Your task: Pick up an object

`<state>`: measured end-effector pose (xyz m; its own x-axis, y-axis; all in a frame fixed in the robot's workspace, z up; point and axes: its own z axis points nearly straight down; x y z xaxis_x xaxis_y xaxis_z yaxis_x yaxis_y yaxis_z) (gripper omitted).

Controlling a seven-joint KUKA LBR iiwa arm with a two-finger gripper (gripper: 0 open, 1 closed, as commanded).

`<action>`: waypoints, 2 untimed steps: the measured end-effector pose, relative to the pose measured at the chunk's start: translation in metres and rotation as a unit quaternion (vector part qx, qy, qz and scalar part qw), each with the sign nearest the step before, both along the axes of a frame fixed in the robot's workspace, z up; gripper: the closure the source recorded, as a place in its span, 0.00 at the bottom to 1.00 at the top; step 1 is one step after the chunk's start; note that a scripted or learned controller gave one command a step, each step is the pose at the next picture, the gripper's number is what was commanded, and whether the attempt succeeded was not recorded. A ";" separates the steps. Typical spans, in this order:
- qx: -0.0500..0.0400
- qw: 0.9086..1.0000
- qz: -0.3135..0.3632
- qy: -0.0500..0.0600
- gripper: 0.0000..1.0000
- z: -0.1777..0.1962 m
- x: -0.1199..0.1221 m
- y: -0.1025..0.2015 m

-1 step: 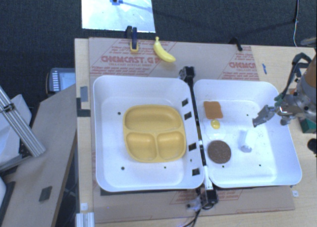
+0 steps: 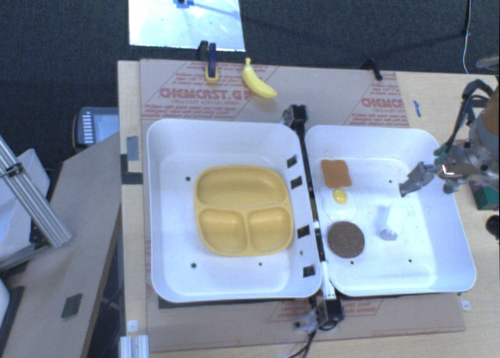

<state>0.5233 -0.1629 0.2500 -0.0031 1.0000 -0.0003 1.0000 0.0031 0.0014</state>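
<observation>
Right now the gripper [image 2: 414, 180] sits over the upper right part of the right bin [image 2: 437, 274], reaching in from the right edge, with the arm [image 2: 476, 157] behind it. Can't tell its state from this slant, and nothing is seen in its grasp.

Right bin holds four small things. A brown square piece [image 2: 335, 173] lies near the bin's upper left. Just below it, a small yellow item [image 2: 340, 196]. Lower down, a dark brown round disc [image 2: 345, 239] rests close to the bin's left wall. A small pale grey object [image 2: 384, 222] lies to the right of the disc, about mid-bin, below and left of the gripper, apart from it. Too small to name that one more exactly.

Left bin [image 2: 168, 216] holds a yellow divided tray [image 2: 242, 209], three compartments, sitting flat at the middle.

Outside the bins, a banana [image 2: 258, 81] lies on the cardboard sheet [image 2: 187, 94] behind the left bin, with a yellow clamp [image 2: 211, 63] just to its left. A shiny square plate [image 2: 183, 5] sits on the dark floor beyond that.
</observation>
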 end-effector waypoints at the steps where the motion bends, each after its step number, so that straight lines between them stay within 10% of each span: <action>1: 0.001 1.000 -0.001 0.002 0.00 -0.059 0.001 0.009; 2: 0.001 1.000 -0.001 0.003 0.00 -0.122 -0.001 0.012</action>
